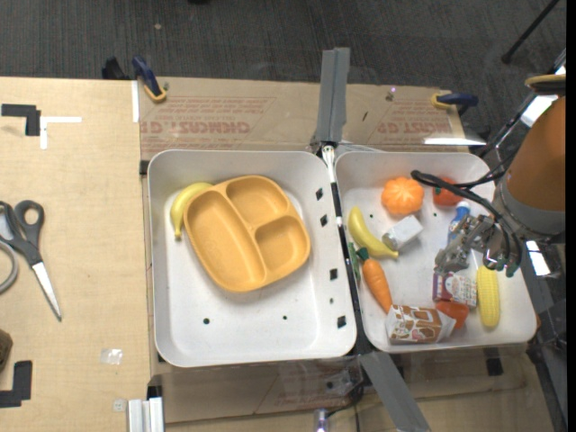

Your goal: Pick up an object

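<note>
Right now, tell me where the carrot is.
The carrot lies in the right bin, near its left wall, just below the banana and above the small carton.

Glossy, seemingly plastic orange tray

Scissors at far left of worktop; two blue clamps w/ cardboard behind bins.

The divided yellow plate covers most of the banana tucked behind its left rim. Near the plate's far right, the arm is cut off by the frame edge, and the tool hides part of a small purple-labelled packet.
</note>
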Motion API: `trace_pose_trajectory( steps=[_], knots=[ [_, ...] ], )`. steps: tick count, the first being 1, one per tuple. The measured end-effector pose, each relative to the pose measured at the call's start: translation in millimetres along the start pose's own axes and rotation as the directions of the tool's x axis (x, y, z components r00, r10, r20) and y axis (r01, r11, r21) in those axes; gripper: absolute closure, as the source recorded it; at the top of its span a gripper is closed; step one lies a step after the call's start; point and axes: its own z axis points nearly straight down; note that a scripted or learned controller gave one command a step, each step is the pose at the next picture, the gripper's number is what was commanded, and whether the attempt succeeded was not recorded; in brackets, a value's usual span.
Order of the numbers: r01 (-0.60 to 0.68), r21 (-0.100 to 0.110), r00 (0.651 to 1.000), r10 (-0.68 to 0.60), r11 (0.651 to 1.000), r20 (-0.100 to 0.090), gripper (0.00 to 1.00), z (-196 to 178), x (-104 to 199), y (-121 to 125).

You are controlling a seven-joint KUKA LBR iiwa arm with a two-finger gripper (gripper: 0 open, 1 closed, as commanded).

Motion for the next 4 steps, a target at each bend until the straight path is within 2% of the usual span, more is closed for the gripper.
trace_pose_trajectory(
  steps=[1, 2, 3, 4],
  knots=[
    [0.0, 0.0, 1.0, 0.0, 1.0, 0.0, 0.0, 0.0, 0.0, 0.2],
    [-0.127, -0.001, 0.992, 0.127, 0.992, 0.003, 0.0, 91.9, -94.4, 63.8],
    [-0.091, -0.001, 0.996, 0.091, 0.996, 0.001, 0.0, 92.1, -44.2, -38.5],
    [-0.25, -0.001, 0.968, 0.25, 0.968, 0.001, 0.0, 92.5, 7.7, -42.6]
  ],
)
